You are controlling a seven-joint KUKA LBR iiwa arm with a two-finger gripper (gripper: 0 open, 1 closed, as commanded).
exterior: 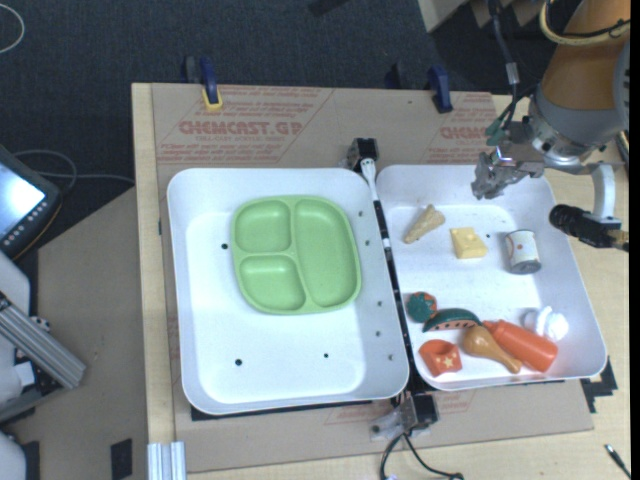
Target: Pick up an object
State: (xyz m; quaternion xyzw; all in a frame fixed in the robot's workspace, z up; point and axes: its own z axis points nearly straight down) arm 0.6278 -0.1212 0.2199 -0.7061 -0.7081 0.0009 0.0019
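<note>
A: Where do we see the gripper (pixel 492 180)?

B: At about one o'clock over the right bin (pixel 570 258), above its far rim. Whether its jaws are apart or together we cannot tell.

A: And the objects?

B: We see a cheese wedge (pixel 424 222), yellow block (pixel 467 243) and small can (pixel 521 251) mid-bin; toy foods crowd six o'clock. The green divided plate (pixel 296 254) lies in the left bin (pixel 200 268).

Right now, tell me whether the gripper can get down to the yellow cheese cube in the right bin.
Probably yes. The gripper hangs over the right bin's far edge, and the yellow cheese cube lies alone on bare floor below it, apart from the wedge and the can.
</note>
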